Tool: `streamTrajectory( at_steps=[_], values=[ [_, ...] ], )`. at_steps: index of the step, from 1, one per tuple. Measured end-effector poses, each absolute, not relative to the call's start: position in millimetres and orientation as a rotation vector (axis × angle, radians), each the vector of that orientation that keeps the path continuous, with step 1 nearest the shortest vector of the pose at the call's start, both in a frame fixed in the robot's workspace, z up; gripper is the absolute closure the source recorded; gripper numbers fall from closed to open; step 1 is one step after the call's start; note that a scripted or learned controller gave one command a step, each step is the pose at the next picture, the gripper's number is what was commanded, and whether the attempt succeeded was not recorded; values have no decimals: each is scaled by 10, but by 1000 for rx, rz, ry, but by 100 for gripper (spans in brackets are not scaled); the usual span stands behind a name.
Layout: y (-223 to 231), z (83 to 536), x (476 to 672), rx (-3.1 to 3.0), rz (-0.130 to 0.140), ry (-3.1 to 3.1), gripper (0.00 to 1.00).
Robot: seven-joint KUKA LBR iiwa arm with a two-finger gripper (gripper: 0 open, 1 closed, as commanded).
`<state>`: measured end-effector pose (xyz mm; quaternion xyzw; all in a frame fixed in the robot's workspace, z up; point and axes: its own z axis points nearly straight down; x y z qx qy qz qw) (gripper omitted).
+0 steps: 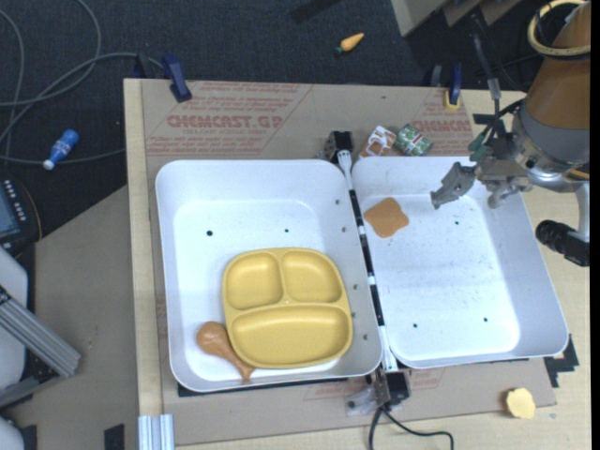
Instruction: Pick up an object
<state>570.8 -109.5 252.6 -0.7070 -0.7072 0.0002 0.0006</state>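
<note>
Cardboard sheet (225, 111) under bins: red print "CHEMCAST GP", repeated.

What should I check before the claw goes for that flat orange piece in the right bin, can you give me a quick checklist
1. Target in view: orange flat piece lies uncovered in the right bin, near its left wall. Ok.
2. Claw position: above the bin's upper part, right of the piece, not over it. Not ok.
3. Claw holding nothing: nothing seen between its tips. Ok.
4. Claw opening: too small to judge. Cannot tell.
5. Room around target: close to the divider between bins; a finger might hit it. Cannot tell.
6. Other items out of the way: yellow tray and drumstick toy sit in the left bin. Ok.
</note>
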Motion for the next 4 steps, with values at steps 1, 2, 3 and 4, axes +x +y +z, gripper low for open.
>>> streamTrajectory(
  at_steps=[1, 2, 3, 4],
  values=[
    [-819, 1797, 6100, -2213, 5, -2221, 0],
    [-919, 811, 6308, -2218, 5, -2217, 0],
    [-922, 975, 6330, -2224, -3, -2222, 100],
    [-1065, 1349, 5979, -2222, 2, -2217, 100]
  ],
)
